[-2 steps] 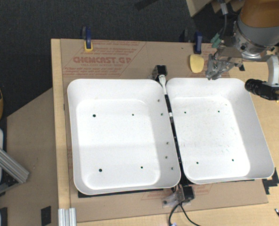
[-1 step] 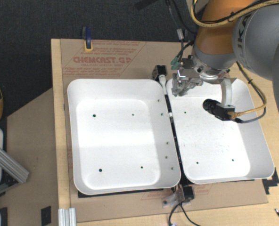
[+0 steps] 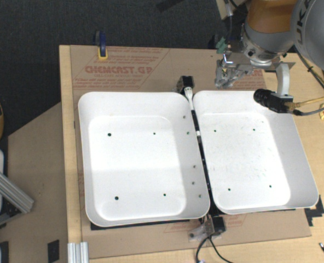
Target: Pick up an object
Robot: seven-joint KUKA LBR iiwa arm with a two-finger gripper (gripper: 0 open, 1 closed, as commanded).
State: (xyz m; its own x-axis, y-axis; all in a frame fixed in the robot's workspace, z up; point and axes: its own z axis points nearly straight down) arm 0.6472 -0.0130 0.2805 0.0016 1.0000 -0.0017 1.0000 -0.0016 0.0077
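Note:
My gripper (image 3: 227, 79) hangs from the grey arm with its orange band (image 3: 271, 4) at the top right. It is over the cardboard just beyond the far left corner of the right bin (image 3: 293, 147). I see nothing held in it. The left bin (image 3: 96, 147) lies beside the right one, and the white floors of both show small dark dots.
A black cylindrical part (image 3: 271, 100) on a cable sticks out over the right bin's far edge. A blue clamp (image 3: 100, 44) grips the bench's far left edge. Black clips (image 3: 185, 84) sit at the seam between the bins. An aluminium rail (image 3: 9, 190) lies at the left.

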